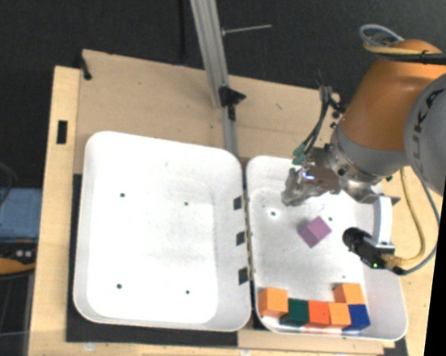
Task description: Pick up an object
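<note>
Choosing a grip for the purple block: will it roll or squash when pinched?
The purple block looks like a flat-faced cube, so it should slide rather than roll. Its crisp edges suggest it is stiff. It sits turned at an angle to the bin walls, so the pincer may twist it unless aligned with its faces.

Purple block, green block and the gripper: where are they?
purple block (pixel 315 231), camera view, its top face.
green block (pixel 297 310), camera view, its top face.
gripper (pixel 294 192), camera view, between its fingertips.
</note>
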